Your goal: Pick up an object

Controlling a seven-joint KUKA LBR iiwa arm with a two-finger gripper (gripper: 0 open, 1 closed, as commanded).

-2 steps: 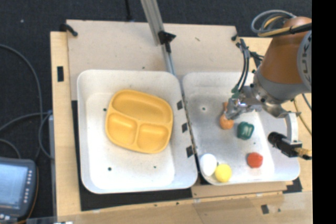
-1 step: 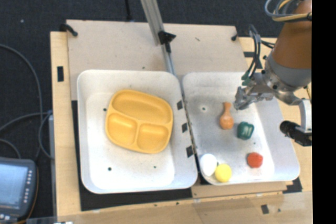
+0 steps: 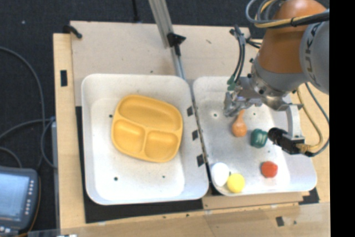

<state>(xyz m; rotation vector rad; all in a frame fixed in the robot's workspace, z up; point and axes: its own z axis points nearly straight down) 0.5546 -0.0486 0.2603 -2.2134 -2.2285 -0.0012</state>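
Orange carrot — just below pincer

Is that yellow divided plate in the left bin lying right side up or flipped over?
Right side up: the yellow plate shows its three hollow compartments facing upward.

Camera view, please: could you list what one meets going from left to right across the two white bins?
Yellow divided plate → white object → yellow ball → orange piece → green object → red object. The end effector hangs just above the orange piece, so I leave it out of the order.
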